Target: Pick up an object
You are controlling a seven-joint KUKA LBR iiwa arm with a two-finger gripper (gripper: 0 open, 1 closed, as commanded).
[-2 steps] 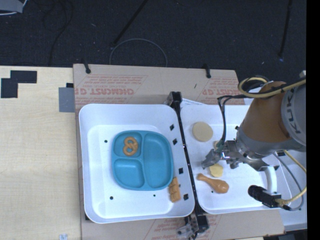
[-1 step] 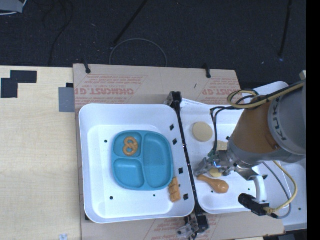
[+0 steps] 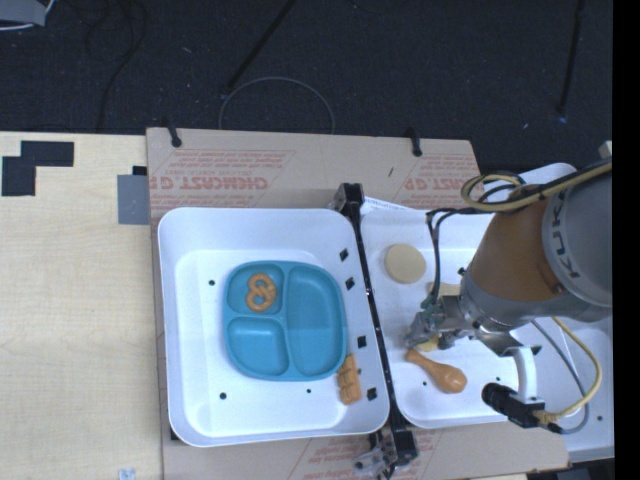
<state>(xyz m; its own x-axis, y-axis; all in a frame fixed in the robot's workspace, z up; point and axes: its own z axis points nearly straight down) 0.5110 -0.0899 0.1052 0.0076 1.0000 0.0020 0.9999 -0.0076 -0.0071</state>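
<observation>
In the camera view, the end effector (image 3: 432, 328) is hanging low over the right bin (image 3: 440, 416), just above the thick left end of a tan drumstick-shaped toy (image 3: 437, 367). The toy is lying on the bin floor, and its long axis is running from that end down and to the right, toward a rounded knob. I cannot tell if the end effector is apart or together, because the wrist is hiding it. A pale round disc (image 3: 405, 263) is lying above the toy, near but apart. Left of the toy, in the left bin (image 3: 172, 368), a blue divided plate (image 3: 310, 318) is carrying a pretzel (image 3: 261, 292). Both bins are sitting on the desk (image 3: 70, 318).
</observation>
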